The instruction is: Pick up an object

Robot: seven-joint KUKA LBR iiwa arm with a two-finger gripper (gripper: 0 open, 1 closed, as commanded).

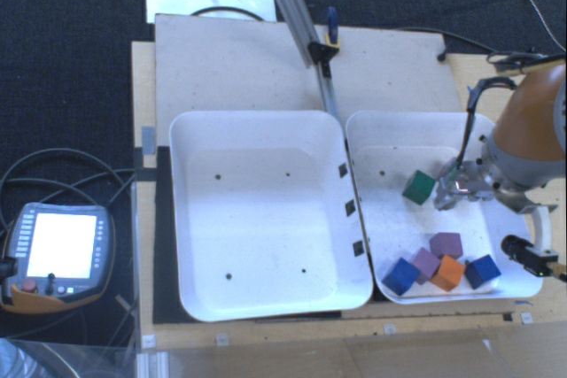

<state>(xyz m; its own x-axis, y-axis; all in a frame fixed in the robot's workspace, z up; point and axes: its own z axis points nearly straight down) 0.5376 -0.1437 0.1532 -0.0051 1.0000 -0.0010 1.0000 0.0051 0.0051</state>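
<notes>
Currently the gripper (pixel 448 190) sits low in the right white plastic bin (pixel 390 133), just beside the small green cube (pixel 419 187); finger spread cannot be told.

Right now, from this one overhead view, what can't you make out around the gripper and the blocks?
- Gripper: small and blurred; its state cannot be read.
- Whether it touches the green block: they sit close, and one slanted view can't settle contact.
- Arm: cut off by the right edge.
- Orange block: whether it rests on its purple and blue neighbours or only abuts them.
</notes>
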